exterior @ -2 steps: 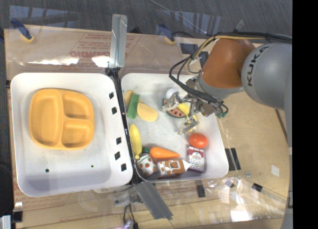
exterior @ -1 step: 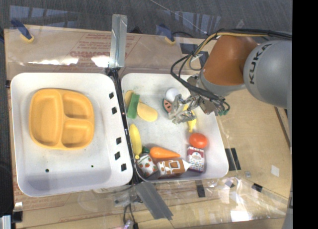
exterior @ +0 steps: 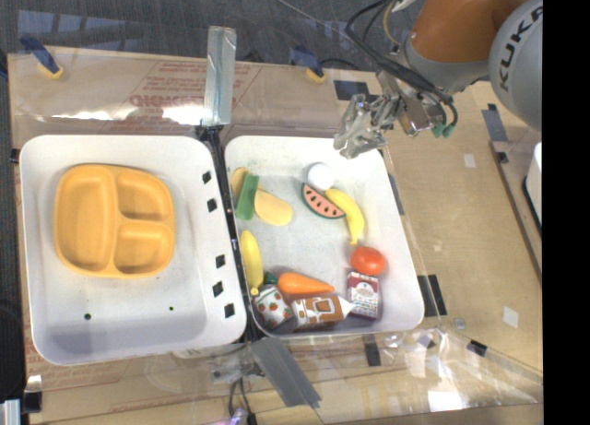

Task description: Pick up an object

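Note:
My gripper (exterior: 358, 135) hangs over the far right corner of the right bin (exterior: 277, 151), fingers pointing down, with nothing seen between them. Just below it in the bin lie a white egg (exterior: 320, 175), a watermelon slice (exterior: 319, 201) and a banana (exterior: 349, 213). Further forward are a tomato (exterior: 368, 260), a carrot (exterior: 305, 284), a small red carton (exterior: 363, 295) and a brown bottle (exterior: 316, 309). Along the bin's left side lie a green pod (exterior: 247, 195), a yellow chip-shaped piece (exterior: 272, 208) and a second banana (exterior: 252, 259).
The left bin (exterior: 37, 257) holds a yellow divided plate (exterior: 114, 219). A taped divider (exterior: 219, 77) runs between the bins. The arm's orange band (exterior: 466, 8) and cables sit above the right bin's far corner. Cardboard bench surface (exterior: 461, 220) lies to the right.

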